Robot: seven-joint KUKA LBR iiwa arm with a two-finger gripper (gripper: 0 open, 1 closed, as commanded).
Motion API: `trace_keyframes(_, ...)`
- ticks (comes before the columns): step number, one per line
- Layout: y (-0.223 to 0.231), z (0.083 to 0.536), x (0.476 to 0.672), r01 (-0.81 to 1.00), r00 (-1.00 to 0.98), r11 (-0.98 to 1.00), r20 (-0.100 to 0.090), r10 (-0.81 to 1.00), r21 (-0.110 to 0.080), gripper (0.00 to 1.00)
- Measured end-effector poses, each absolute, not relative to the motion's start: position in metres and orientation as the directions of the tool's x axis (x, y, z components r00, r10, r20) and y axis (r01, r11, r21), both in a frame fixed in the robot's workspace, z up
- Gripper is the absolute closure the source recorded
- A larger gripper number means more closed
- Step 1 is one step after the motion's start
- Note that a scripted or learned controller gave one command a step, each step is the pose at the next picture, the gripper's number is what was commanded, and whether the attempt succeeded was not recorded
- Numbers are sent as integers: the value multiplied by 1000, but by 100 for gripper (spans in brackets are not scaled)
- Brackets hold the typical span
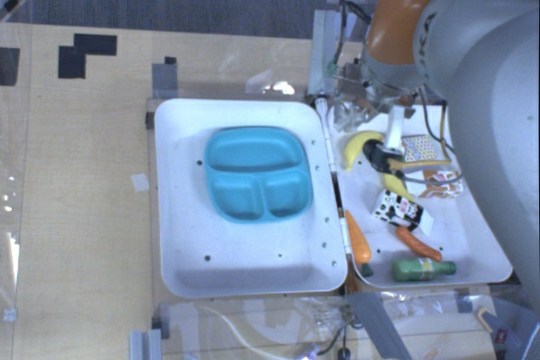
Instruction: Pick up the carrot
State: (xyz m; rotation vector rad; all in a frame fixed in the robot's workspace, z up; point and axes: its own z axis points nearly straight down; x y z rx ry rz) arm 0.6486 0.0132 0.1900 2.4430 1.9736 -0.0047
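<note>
Hovering over the banana (pixel 361 146) at the far end of the right bin (pixel 469 237), the gripper (pixel 368 109) (opening: cannot tell) is well apart from the carrot (pixel 359 239) lying along the bin's near left wall, so the descent should be straight down, closing across the carrot's width and clear of that wall.

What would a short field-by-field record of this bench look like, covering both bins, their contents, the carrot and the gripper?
left bin: holds a blue divided plate
right bin: holds a banana, carrot, green bottle, black-and-white box
carrot position: lying along the right bin's left wall, toward the near end
gripper: over the right bin's far end, apart from the carrot
task state: carrot not yet picked up
</note>
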Motion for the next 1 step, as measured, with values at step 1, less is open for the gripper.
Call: trace_keyframes(1, 85, 182, 625, 997, -76, 76, 0, 997, -1, 100)
